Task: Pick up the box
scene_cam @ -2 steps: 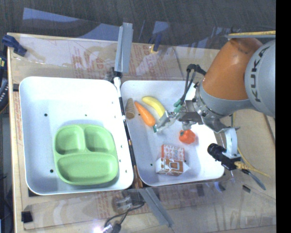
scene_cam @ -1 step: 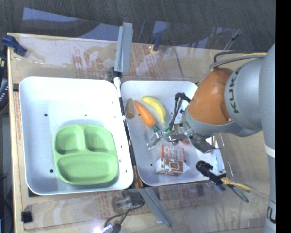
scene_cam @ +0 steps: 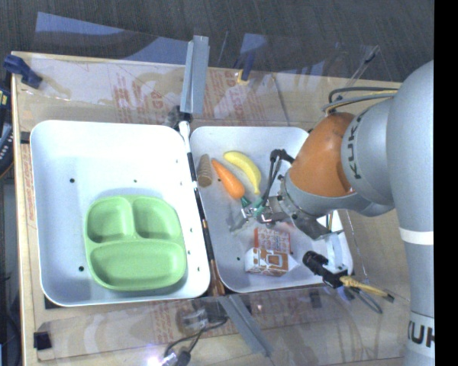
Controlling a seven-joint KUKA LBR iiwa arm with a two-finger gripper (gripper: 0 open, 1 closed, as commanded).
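Since the box (scene_cam: pixel 271 252) lies flat in the lower middle of the right bin (scene_cam: pixel 237 277), it looks light, stiff cardboard best pinched across its narrow sides, while the end effector (scene_cam: pixel 261 212) hovers just above it, its opening impossible to judge.
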